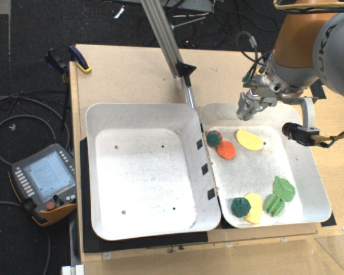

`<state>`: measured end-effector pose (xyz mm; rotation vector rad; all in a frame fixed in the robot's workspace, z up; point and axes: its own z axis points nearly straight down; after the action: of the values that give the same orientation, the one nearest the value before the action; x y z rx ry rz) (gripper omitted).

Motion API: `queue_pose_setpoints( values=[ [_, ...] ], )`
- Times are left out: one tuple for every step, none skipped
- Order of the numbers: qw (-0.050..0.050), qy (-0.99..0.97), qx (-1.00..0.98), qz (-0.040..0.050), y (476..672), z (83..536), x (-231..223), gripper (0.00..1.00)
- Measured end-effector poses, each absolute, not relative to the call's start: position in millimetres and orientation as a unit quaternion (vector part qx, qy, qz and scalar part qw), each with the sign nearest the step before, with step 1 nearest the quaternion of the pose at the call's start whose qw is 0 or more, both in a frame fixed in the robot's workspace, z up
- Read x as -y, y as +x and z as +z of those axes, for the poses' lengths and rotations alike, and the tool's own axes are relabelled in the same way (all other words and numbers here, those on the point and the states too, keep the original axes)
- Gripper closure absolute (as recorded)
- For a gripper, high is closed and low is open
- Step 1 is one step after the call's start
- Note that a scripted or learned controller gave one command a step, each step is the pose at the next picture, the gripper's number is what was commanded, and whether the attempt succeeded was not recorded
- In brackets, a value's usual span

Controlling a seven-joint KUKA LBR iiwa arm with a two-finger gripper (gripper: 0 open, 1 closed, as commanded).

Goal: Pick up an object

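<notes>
My claw over the right bin, its fingers too blurred to read.

On the wooden bench, the left bin is speckled white plastic. The right bin holds soft lumps: orange ball, yellow piece, green leafy shape. My claw hangs above the yellow piece; I cannot tell its opening or any hold.

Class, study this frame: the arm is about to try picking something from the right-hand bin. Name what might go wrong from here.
1. The yellow piece lies close to the bin's far wall, below the gripper; a descent may clip the rim.
2. The orange ball touches a dark green object; a grasp may nudge one away.
3. Objects cluster at the near edge, so the fingers may catch two.
</notes>
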<state>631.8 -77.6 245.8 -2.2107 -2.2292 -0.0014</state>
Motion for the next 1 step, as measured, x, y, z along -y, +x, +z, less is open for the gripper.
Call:
queue_pose_setpoints(
  values=[
    [0.001,-0.705,0.710,0.0003,624.6,238.4,30.2,1.00]
  ],
)
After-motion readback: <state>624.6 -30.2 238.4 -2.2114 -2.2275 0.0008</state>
